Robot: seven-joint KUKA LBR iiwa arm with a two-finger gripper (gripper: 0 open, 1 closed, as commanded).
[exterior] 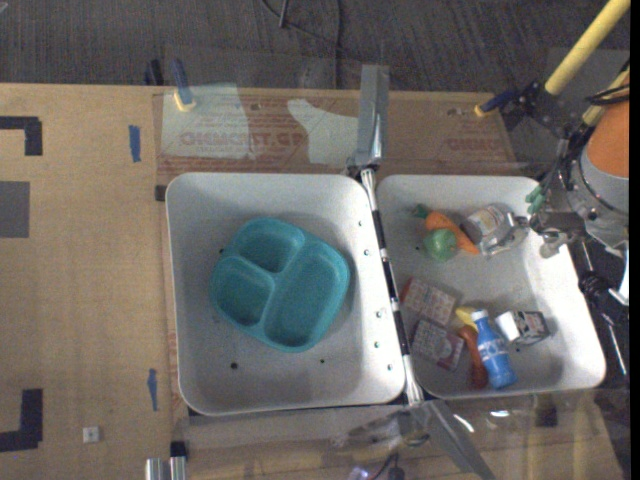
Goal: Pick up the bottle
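Note:
The bottle [492, 349] is blue with a white label and a yellow top, and lies in the right bin [575, 298] near its front edge. A red item [476, 360] lies against its left side. My gripper [497, 229] hangs over the back of the same bin, well behind the bottle and apart from it, next to an orange and green carrot-like toy [445, 226]. The grey arm with its orange band [612, 140] comes in from the right.
Two brown-red packets [429, 299] [435, 341] lie left of the bottle, a small grey and white box [528, 326] to its right. A green ball [439, 245] sits by the carrot toy. The left bin [200, 368] holds a teal divided plate [281, 283].

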